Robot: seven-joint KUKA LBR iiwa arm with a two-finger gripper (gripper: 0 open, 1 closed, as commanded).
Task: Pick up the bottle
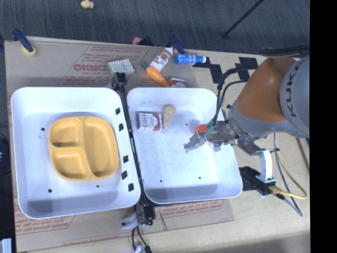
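Observation:
A small blue bottle (pixel 188 59) lies on its side on the bench behind the right bin (pixel 226 178), outside both bins. Beside it on the left lies a white bottle with an orange label (pixel 162 58). My gripper (pixel 194 141) hangs low over the middle-right of the right bin's floor, pointing left, well in front of both bottles and touching neither. Nothing shows in its grasp. A small red-orange piece (pixel 201 127) sits just above the gripper, at the wrist side.
In the right bin, a red packet (pixel 149 120) and a tan cone-shaped item (pixel 168 114) lie near the back left. An orange carrot-like item (pixel 157 76) rests on the bench behind that bin. The left bin (pixel 26 194) holds a yellow divided plate (pixel 83 146).

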